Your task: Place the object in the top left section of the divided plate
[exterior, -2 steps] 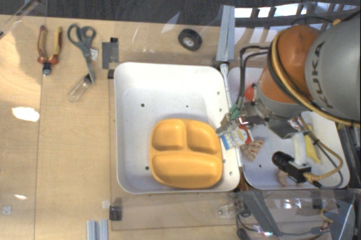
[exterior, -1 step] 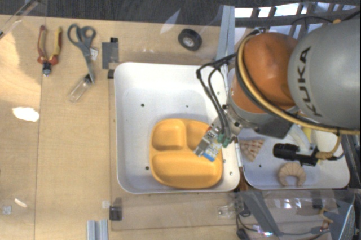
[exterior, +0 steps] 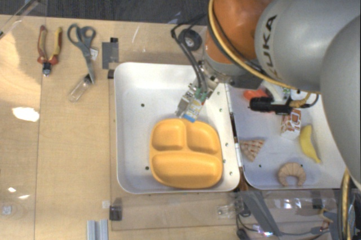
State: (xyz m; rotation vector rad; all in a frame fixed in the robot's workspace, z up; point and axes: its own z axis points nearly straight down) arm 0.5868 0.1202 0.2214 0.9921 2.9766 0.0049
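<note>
1. While the big grey arm (exterior: 304, 36) with its orange band crowds the upper right of the view, it reaches down and to the left across the seam between the two bins.
2. Next in size is the left white bin (exterior: 130, 120), which sits side by side with the right white bin (exterior: 271, 151) on the wooden bench.
3. Now the yellow divided plate (exterior: 185, 154): it lies in the left bin, towards the near right corner, with two small sections on its far side and one long section on the near side.
4. On to the gripper (exterior: 192, 108): it hangs at the plate's far rim, about where the ridge between the two small sections meets the edge, and whether the pincer is clenched or released cannot be told from this angle.
5. Over on the bare bench left of the bins, the scissors (exterior: 84, 50) lie with their handles away from the camera, and the red-handled pliers (exterior: 48, 48) sit just beside them, further left.
6. Across in the right bin, a banana (exterior: 308, 144) rests near the right side, with a croissant (exterior: 291, 174) at the near edge.
7. Smaller still in that bin, a ridged shell (exterior: 252, 149) lies by the left wall and a little red and white packet (exterior: 291, 121) is just beside the banana.
8. Smallest of all, a green and blue bit (exterior: 193, 112) shows at the gripper's tip, right over the plate's far rim, too small to tell whether it is gripped.
</note>
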